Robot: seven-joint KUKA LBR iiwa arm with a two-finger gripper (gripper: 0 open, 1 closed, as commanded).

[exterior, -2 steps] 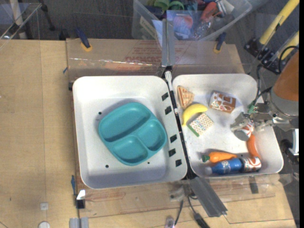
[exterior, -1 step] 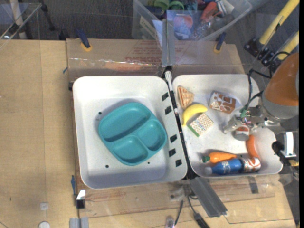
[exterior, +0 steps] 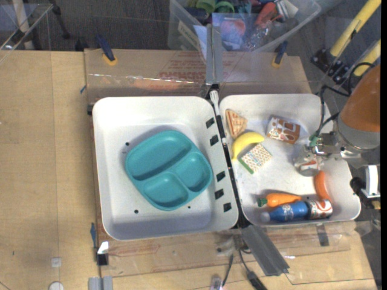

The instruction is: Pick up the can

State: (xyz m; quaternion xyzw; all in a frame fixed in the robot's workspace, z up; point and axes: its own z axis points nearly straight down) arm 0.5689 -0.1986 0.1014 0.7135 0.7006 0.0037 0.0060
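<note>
The can (exterior: 294, 211) lies on its side along the front wall of the right bin (exterior: 284, 104). It is blue with a red and white end pointing right. An orange carrot (exterior: 282, 199) rests against its far side. My gripper (exterior: 308, 160) hangs low over the right part of the same bin, behind the can and a little to its right. An orange sausage-shaped toy (exterior: 322, 185) lies between the gripper and the can. The gripper is apart from the can, and its tip is small and partly hidden by the wrist.
The right bin also holds a pizza slice toy (exterior: 235, 123), a banana (exterior: 247, 142), a patterned card (exterior: 256, 157) and a brown and white packet (exterior: 283, 130). A teal divided plate (exterior: 167, 170) lies in the left bin (exterior: 109, 162). A clear tub of toys (exterior: 242, 8) stands behind.
</note>
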